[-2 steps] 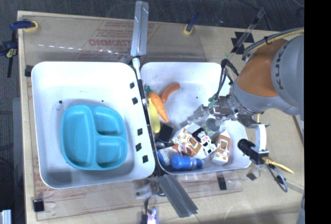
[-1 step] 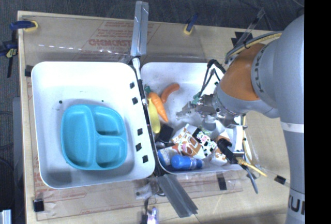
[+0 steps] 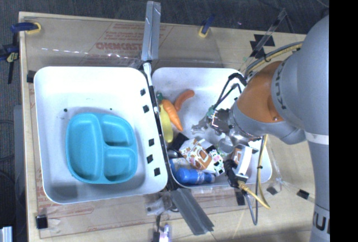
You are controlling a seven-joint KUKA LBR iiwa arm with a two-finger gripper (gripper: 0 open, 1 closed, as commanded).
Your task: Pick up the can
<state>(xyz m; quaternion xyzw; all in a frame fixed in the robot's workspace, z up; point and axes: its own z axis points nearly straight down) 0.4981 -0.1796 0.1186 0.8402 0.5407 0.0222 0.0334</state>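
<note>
My arm [image 3: 310, 84] comes in from the right side of the camera view, a thick grey column bending down and to the left. The orange band [image 3: 260, 98] above my wrist faces the camera, with black cables looping over its upper left edge. Below it my grey wrist [image 3: 251, 126] tilts down and leftward. My gripper [image 3: 215, 140] sits low at the end of it, pointing down and to the left, its metal parts crowded together beneath the wrist.
</note>
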